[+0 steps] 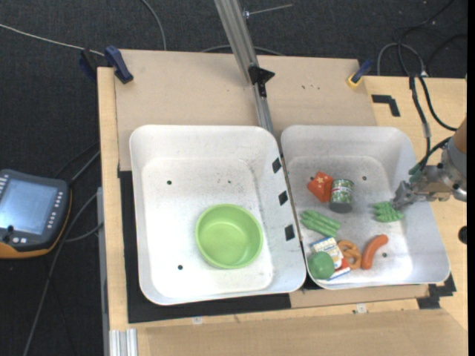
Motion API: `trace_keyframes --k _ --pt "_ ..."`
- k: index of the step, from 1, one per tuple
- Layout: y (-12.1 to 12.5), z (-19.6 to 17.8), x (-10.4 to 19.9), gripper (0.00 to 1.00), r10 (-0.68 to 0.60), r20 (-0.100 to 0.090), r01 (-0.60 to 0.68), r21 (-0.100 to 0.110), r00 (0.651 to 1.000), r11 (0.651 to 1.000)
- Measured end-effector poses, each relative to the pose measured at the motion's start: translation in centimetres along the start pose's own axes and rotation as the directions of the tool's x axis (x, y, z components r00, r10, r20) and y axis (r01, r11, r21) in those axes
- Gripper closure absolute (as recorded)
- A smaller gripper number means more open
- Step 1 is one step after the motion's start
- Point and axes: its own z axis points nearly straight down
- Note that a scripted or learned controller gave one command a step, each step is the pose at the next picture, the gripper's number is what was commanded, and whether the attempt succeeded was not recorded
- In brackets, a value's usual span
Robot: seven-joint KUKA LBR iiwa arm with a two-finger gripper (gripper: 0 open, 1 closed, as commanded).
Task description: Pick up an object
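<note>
Pincer [404,196] at the right bin's [393,143] three o'clock edge, touching a green toy [386,213]; its spread can't be told.

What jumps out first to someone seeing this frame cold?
Probably the lime-green bowl, alone in the left bin toward its front. Next, the clutter of small items in the right bin: a red piece beside a small can, an orange sausage shape near the front. At the right edge, the gripper sits low over a leafy green toy.
</note>
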Motion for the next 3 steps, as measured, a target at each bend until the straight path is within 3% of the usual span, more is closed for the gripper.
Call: trace_keyframes --k 2,3 --pt "0.4 -10.6 0.3 1.00 -0.001 0.000 0.001 -0.001 1.000 1.000" --pt "0.2 -10.8 4.9 1.00 -0.004 -0.002 0.004 0.004 1.000 1.000"
